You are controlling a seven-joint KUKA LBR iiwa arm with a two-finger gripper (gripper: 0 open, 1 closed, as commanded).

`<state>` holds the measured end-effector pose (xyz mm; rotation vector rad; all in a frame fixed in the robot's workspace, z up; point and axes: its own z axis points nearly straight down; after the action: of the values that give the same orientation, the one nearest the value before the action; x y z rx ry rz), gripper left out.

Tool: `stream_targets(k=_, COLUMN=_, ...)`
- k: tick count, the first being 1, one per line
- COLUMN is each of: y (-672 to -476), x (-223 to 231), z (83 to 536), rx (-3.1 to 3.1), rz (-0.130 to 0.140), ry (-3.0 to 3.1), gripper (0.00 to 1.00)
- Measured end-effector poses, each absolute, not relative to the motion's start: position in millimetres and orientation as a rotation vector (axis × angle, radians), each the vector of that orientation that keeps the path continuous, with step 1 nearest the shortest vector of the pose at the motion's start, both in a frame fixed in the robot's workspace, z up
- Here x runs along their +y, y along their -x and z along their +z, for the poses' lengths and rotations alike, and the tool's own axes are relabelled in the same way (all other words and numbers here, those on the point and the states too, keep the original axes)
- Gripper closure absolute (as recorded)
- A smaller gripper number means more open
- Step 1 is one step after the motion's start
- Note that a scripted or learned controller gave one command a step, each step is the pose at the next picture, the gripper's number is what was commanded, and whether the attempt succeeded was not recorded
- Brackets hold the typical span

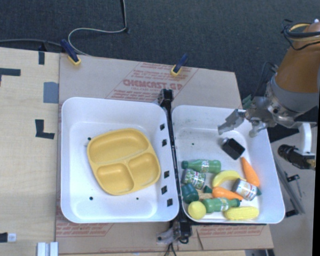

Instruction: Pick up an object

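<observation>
Gripper (241, 126): fingers spread apart, nothing between them, above right bin (265, 157) upper edge.
Black block (233, 148): right bin, just below gripper.
Left bin (72, 163): yellow tray (123, 160).

tray (123, 160): yellow | bins (73, 147): white | block (233, 148): black | carrot (250, 171): orange | bottle (202, 165): green

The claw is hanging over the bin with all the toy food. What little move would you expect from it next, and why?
Probably a short drop straight down. The gripper hovers with open fingers and nothing between them, over the right bin. A small black block lies just below it, apart from the crowded toy food at the near end, so it looks the easiest thing to grab.
</observation>
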<state>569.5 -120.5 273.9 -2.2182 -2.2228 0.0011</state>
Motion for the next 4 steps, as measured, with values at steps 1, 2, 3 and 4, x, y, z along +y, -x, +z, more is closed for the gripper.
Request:
stream_targets(k=1, y=-605.3, x=-188.5, z=160.3, rx=-2.220, rz=0.004, ry=2.221, gripper=0.00)
stream_targets(k=2, y=-614.2, x=-211.2, z=86.8, rx=-2.225, rz=-0.002, ry=2.222, gripper=0.00)
stream_targets(k=3, y=-615.3, x=-211.2, z=97.2, rx=-2.229, rz=-0.004, ry=2.225, gripper=1.00)
stream_targets(k=4, y=-616.1, x=-128.5, z=217.8, rx=-2.225, rz=-0.002, ry=2.218, gripper=1.00)
